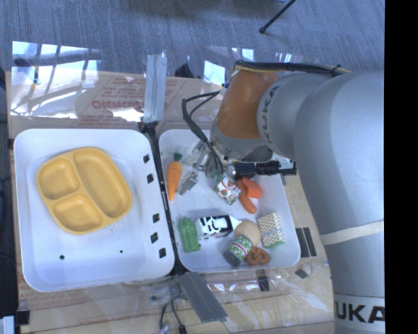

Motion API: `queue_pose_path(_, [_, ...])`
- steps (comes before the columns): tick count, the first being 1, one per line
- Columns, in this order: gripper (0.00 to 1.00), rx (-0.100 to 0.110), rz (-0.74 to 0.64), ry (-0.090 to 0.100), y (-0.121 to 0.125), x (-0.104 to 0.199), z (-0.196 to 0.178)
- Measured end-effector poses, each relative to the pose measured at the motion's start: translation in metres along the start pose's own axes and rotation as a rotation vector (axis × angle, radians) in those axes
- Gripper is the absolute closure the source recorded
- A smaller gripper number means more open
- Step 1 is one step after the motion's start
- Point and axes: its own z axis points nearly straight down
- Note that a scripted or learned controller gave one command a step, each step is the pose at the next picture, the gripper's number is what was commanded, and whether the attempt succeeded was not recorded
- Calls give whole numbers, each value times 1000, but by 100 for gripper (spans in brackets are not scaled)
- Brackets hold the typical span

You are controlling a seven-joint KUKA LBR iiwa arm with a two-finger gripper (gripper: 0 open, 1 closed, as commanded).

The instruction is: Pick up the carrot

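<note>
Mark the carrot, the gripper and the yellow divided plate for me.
carrot (173,178): camera view, middle of its orange body.
gripper (193,177): camera view, between its fingertips.
yellow divided plate (46,199): camera view, its left rim.

A: What sort of place is this?

B: A robot lab, I'd say. A big grey KUKA arm with an orange band reaches over a bench covered in taped-down cardboard.

A: Not a kitchen? There's food.

B: Toy food, plastic pieces heaped in a white bin, with a yellow divided tray in the bin beside it. Loose black cables run along the arm, and more wires trail off the bench's front edge.

A: And the floor?

B: Grey-blue office carpet, with shiny foil strips at the bench's far edge.
</note>
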Motion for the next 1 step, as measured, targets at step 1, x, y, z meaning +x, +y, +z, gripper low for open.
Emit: queue_pose_path(1, [0,5,142,2,2,-10,1])
